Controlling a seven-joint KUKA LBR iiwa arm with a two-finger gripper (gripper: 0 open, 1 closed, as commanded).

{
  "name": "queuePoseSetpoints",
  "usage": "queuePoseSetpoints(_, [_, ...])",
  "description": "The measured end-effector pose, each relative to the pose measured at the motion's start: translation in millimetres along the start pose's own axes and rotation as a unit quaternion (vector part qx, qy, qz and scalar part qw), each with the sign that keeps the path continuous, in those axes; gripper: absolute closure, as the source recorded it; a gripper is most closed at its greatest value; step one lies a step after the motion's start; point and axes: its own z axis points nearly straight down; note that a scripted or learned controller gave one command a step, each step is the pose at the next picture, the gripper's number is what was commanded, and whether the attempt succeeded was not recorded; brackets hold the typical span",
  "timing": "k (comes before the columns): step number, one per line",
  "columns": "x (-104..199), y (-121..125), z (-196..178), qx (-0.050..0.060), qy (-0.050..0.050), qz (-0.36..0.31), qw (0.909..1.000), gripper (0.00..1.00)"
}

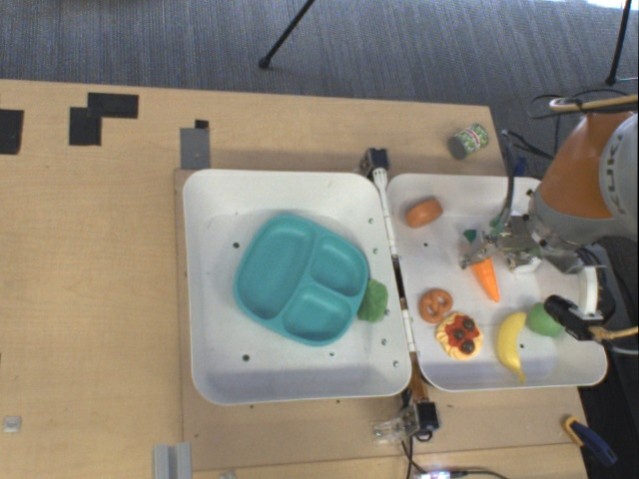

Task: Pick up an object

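Directly beneath the gripper point(491, 250), right bin point(439, 367): toy carrot point(486, 278), long axis running away from the claw, blunt end touching its tips. Finger state: cannot tell.

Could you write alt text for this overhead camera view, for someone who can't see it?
A grey and orange robot arm reaches into the right white bin, its gripper just above a toy carrot among a pretzel, pizza slice, banana and bread roll. The left bin holds a teal divided plate beside a green toy.
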Motion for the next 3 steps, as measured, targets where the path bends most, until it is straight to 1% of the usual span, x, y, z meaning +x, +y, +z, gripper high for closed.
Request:
queuePoseSetpoints(1, [1,-1,0,-0.001,-0.001,0.000,1.0000,0.00])
queuePoseSetpoints(2, [0,1,-11,-0.002,-0.001,-0.001,1.0000,1.00])
queuePoseSetpoints(3, [73,49,-10,0.014,0.005,0.001,0.9999,1.00])
